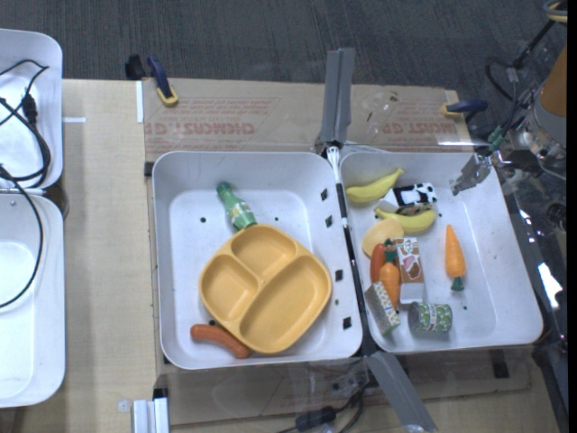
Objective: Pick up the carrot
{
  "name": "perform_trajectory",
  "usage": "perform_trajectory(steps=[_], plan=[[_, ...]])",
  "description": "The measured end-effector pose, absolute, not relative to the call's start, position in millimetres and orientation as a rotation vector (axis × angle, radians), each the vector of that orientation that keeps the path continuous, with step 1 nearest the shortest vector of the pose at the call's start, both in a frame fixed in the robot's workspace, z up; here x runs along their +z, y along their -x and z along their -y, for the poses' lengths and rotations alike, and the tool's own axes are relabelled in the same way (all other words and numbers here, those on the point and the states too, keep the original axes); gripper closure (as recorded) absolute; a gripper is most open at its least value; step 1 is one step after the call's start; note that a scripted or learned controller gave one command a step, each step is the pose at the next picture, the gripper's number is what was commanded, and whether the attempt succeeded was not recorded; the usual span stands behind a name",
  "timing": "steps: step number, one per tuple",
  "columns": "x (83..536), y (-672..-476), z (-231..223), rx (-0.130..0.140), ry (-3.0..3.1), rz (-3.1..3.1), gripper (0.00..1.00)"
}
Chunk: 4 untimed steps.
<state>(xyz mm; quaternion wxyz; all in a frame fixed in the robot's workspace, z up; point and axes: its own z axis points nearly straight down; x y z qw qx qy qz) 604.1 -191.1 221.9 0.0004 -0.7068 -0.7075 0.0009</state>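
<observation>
Camera view | carrot [454,253] right bin [505,242] | cardboard [216,115] print mirrored, unreadable

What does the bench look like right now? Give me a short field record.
target: carrot, lying alone in the right bin, green end toward the camera
second carrot: in the clutter by the divider
gripper: above the right bin's far right corner, apart from the target
left bin: holds yellow plate, green bottle, sausage

orange carrot [454,255], lying flat, right bin
</observation>
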Motion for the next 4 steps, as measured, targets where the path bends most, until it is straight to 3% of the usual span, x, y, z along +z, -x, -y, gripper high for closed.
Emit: perform_trajectory(steps=[1, 2, 3, 4], plan=[[104, -586.5, 213, -0.005, 2.305, 2.112, 0.0], [91, -538.5, 203, -0.001, 2.328, 2.097, 0.0], [100, -538.7, 204, 0.001, 2.335, 2.096, 1.0], [196, -502.3, 148, 0.004, 2.523, 1.871, 1.0]])
